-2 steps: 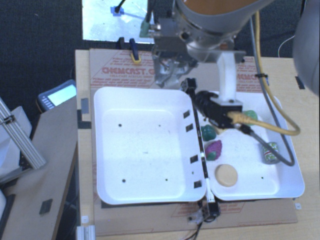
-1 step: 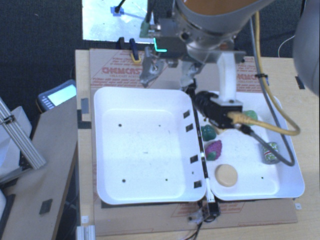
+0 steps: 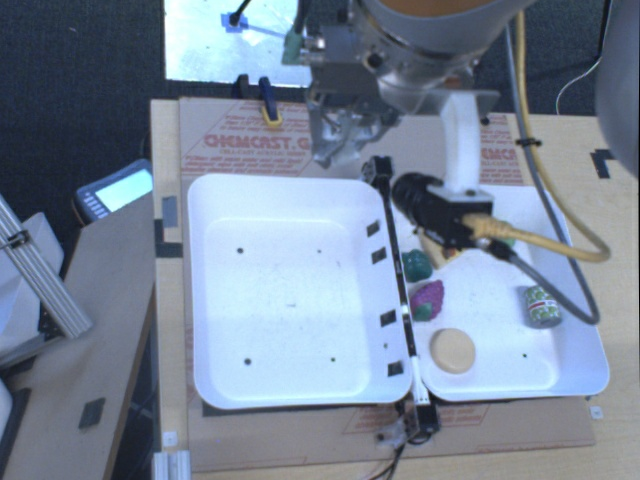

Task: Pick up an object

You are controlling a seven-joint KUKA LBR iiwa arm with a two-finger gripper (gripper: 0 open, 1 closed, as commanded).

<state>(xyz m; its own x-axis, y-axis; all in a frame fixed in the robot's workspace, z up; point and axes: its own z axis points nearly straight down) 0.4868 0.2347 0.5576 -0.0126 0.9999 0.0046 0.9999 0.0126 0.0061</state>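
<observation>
The right bin [image 3: 580,363] holds several small objects: a teal lump [image 3: 415,264], a magenta berry-like piece with green at its base [image 3: 428,299], a tan round disc [image 3: 453,350] and a small green-and-white can [image 3: 542,306]. The gripper [image 3: 341,144] hangs from the grey and orange arm, high above the bench. In the view it lies over the back rim of the left bin [image 3: 205,268], up and to the left of the objects. I see nothing held under it.
A black cylindrical unit [image 3: 432,204] with a yellow cable [image 3: 560,248] overhangs the back of the right bin and hides part of a tan item beneath it. A row of black clips [image 3: 383,258] marks the divider between the bins. Cardboard [image 3: 240,138] lies under both.
</observation>
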